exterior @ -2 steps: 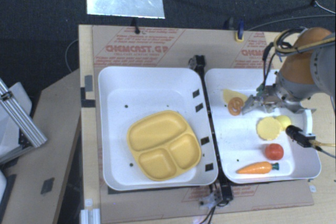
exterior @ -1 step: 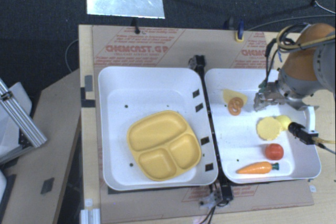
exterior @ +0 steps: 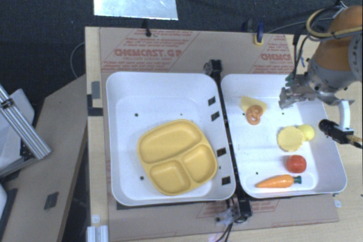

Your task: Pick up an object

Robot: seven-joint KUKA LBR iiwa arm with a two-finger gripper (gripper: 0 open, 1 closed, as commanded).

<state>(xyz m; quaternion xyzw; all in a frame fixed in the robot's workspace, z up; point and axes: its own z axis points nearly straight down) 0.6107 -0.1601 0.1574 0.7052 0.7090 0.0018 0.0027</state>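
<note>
A toy carrot (exterior: 276, 181) lies along the front wall of the right bin (exterior: 339, 178), nearest the camera, with a red tomato (exterior: 295, 164) just behind it and a pale yellow disc (exterior: 290, 138) touching a small lemon (exterior: 306, 132) farther back, leaving bare white floor toward the bin's left side. The pincer (exterior: 287, 96) hangs over the bin's rear right part, and whether it is open or closed cannot be told; an orange ring (exterior: 254, 115) on a yellow wedge (exterior: 250, 103) lies to its left, apart from it. The left bin (exterior: 125, 88) on the tabletop (exterior: 170, 45) holds a yellow divided tray (exterior: 177, 156).
</note>
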